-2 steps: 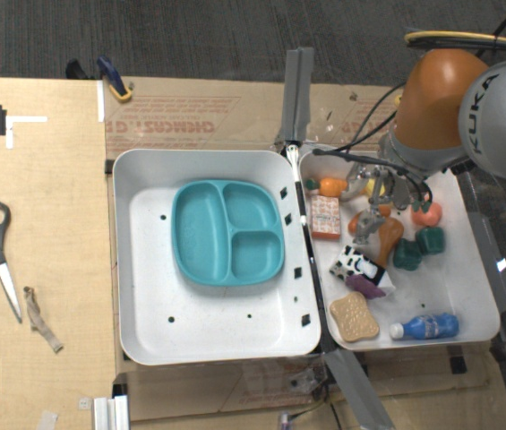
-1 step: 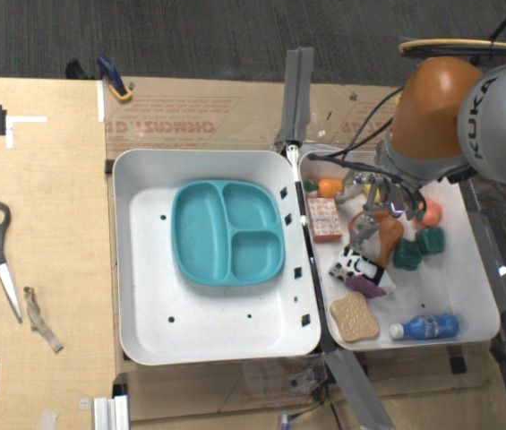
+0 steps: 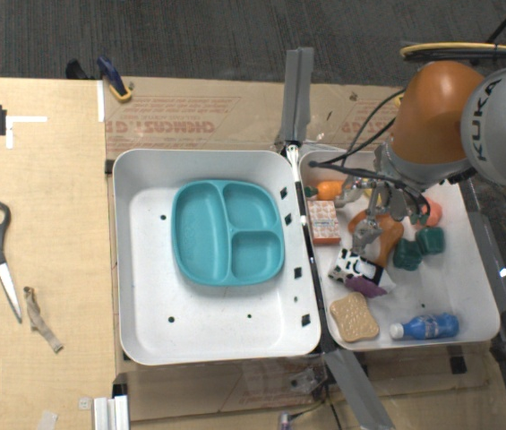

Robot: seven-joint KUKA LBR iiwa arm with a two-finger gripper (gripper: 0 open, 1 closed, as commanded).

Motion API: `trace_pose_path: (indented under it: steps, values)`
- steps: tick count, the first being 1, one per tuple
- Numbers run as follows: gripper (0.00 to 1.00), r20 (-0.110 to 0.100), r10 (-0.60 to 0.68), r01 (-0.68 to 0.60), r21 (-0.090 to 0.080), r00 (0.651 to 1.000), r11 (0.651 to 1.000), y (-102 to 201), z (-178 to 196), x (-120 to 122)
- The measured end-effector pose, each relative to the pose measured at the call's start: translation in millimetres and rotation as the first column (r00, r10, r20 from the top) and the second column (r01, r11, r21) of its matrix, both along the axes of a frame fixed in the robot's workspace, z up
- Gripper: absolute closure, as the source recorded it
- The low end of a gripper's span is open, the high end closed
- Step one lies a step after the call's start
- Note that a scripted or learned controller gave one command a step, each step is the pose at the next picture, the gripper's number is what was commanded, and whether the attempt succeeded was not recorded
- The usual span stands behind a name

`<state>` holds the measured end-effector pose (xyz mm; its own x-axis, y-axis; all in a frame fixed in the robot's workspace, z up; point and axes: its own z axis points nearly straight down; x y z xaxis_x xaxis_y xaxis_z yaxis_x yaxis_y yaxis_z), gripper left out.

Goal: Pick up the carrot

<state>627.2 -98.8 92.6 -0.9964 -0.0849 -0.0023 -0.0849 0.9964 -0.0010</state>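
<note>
- Claw (image 3: 376, 227): hangs low over the right bin (image 3: 476, 267), just above the carrot (image 3: 385, 237), placed as if for a top-down grasp; how far it is open cannot be told, and no object shows inside it.
- Carrot: orange, tapered toy piece, lying at the bin's centre, partly hidden under the claw.
- At 3 o'clock of the carrot, green blocks (image 3: 418, 246); at 7 o'clock, a purple piece (image 3: 364, 284).
- Bread slice (image 3: 354, 318) and blue bottle (image 3: 427, 327) lie toward 6 o'clock.
- Left bin holds a teal divided plate (image 3: 228, 231).
</note>
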Motion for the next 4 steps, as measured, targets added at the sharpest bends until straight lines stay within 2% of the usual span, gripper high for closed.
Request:
trace_pose_path:
  steps: [1,2,3,4]
  values:
    - [0.0,-0.001,-0.161,0.161,0.002,0.987,0.987,3,0,-14]
    - [0.0,0.002,-0.488,0.488,0.002,0.873,0.873,1,0,-8]
    - [0.0,0.0,-0.455,0.455,0.001,0.89,0.89,-25,0,-59]
    - [0.0,0.001,-0.584,0.584,0.002,0.812,0.812,-36,1,10]
